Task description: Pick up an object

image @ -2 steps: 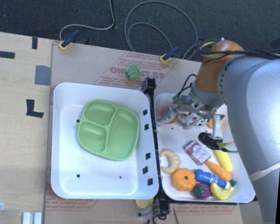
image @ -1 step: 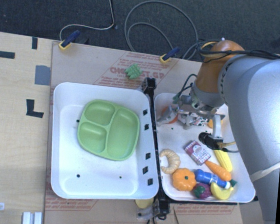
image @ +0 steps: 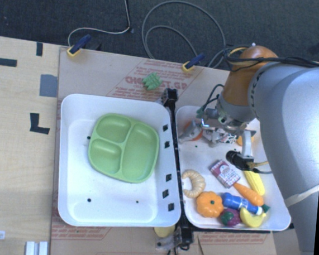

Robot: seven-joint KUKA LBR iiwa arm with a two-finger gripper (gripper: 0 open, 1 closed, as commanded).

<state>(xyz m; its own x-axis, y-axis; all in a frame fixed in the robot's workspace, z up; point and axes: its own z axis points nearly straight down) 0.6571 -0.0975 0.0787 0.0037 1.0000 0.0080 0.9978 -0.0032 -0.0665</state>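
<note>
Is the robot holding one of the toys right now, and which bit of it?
It cannot be told. The gripper is low at the back of the right bin, away from the toy pumpkin and carrot; nothing visibly sits in it.

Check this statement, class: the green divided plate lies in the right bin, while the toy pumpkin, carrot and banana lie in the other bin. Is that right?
Not quite. The camera view shows the green divided plate in the left bin, not the right one. The rest stands: the toy pumpkin, carrot and banana lie in the other bin.
</note>
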